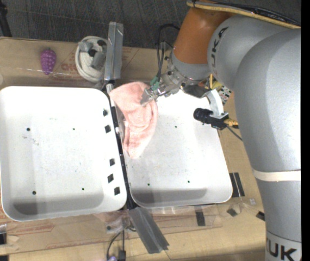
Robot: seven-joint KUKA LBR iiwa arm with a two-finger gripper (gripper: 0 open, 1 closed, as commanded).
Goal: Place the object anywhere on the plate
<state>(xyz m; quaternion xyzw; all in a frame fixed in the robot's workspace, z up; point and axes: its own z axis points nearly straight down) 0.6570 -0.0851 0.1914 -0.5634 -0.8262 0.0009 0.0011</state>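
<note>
Pink cloth (137, 118) draped in right bin (198, 167), jaws (150, 95) touching it

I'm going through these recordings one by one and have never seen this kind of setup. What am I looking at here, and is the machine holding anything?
This is a single picture from a camera fixed above a bench, looking down at a slant. The large grey shape on the right is a robot arm with an orange band above its wrist. Its gripper sits at the top edge of the right bin. Two shallow white bins lie side by side; the left bin shows just a few dark dots. A pink cloth drapes down along the right bin's left side, and its upper end looks bunched at the gripper's fingertips, so it appears pinched there. Behind the bins, on the cardboard, lie a small purple object and a white coiled item. I see no obvious plate.
</note>
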